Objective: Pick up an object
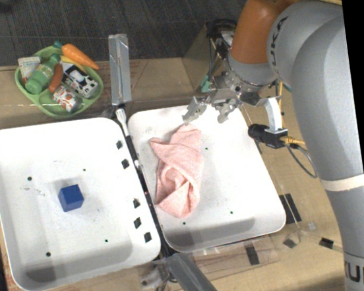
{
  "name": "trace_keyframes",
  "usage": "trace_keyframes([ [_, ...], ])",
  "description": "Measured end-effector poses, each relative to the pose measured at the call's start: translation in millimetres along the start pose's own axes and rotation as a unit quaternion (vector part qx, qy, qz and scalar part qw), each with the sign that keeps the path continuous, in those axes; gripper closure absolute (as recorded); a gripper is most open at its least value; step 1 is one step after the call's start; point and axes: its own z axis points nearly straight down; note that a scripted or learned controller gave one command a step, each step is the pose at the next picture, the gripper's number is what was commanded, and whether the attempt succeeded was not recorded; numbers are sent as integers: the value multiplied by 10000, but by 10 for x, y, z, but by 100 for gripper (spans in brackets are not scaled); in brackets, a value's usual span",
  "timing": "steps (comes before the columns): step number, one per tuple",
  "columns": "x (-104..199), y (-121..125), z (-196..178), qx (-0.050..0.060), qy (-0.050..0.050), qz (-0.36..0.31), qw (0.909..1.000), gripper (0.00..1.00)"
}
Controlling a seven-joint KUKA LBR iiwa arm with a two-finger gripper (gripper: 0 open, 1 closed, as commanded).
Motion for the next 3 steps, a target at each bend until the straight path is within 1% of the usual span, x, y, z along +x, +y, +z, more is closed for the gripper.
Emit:
trace_keyframes([
  [1,-75,107,1150,-42,-5,-891,9960,0],
  [2,381,-195,1163,-21,-4,-752,9972,0],
  [3,386,-194,1099,5,2,-779,9970,100],
])
